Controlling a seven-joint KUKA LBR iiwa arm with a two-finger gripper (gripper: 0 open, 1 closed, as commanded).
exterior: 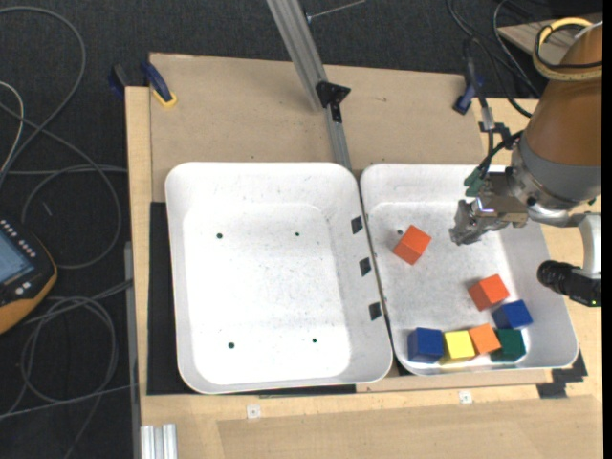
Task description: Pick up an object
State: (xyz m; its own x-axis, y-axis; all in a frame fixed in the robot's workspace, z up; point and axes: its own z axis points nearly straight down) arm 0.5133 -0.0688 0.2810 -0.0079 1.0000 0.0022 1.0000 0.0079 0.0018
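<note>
In the right of the frame, the metal hand (469, 226) hangs over the right bin (435, 185), a shallow, glossy white tray with rounded corners on the pale wooden desk (239, 94). A matte orange cube (412, 244) lies just left of and slightly below the hand, apart from it. Whether the hand is clenched or released cannot be told; nothing is visibly grasped. More coloured cubes (469, 340) cluster along the bin's lower edge.
</note>
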